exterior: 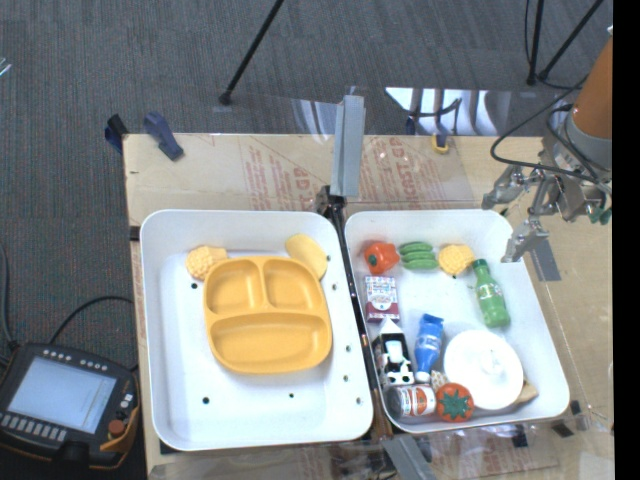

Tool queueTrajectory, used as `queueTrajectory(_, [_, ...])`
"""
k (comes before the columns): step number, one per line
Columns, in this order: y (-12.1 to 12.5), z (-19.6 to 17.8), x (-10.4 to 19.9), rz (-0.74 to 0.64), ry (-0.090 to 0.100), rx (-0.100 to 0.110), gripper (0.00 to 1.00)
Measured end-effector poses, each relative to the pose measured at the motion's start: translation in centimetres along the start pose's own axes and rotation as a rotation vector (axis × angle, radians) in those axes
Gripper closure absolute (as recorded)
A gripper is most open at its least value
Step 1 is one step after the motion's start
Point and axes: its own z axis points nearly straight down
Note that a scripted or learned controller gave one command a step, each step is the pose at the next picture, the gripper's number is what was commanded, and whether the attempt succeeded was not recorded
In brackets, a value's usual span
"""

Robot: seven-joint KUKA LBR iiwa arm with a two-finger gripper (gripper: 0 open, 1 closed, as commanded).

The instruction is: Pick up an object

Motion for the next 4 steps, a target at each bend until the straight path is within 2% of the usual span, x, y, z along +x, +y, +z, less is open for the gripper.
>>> queueTrajectory(1, [-0.5, 13.4, -0.7, 0.115, -0.007, 0.002, 0.0])
queueTrajectory(2, [6.4, 16.5, 2.9, -0.024, 0.002, -0.001, 0.0])
queueTrajectory(3, [7.9, 16.5, 8.2, -0.036, 0.003, 0.0, 0.0])
queueTrajectory(4, [8.6, 15.7, 13.5, 0.09, -0.032, 0.005, 0.0])
